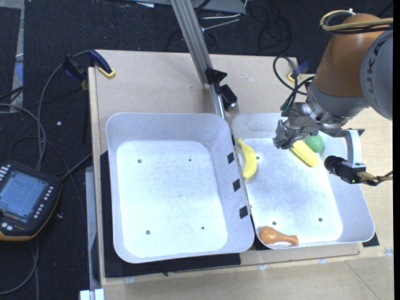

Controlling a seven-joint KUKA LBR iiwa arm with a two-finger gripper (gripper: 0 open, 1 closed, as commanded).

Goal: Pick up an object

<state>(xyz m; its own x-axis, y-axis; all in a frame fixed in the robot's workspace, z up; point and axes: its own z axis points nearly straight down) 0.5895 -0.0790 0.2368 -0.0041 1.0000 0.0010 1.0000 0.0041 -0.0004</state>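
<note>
Three objects in right bin [350, 220]; claw [286, 137] hovers beside yellow block [304, 154], finger state cannot tell; should centre over block, descend straight, avoid green ball [316, 144]

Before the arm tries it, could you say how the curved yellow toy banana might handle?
The curved yellow toy banana looks like smooth moulded plastic, so probably stiff, light and slippery. Its curved shape may let it rock or spin if nudged.

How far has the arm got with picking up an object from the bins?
Done: the gripper has reached the right bin. In hand: nothing visibly lifted; it hangs near the yellow block and green object. Left: grasp and raise one. The banana and orange drumstick toy lie untouched.
</note>
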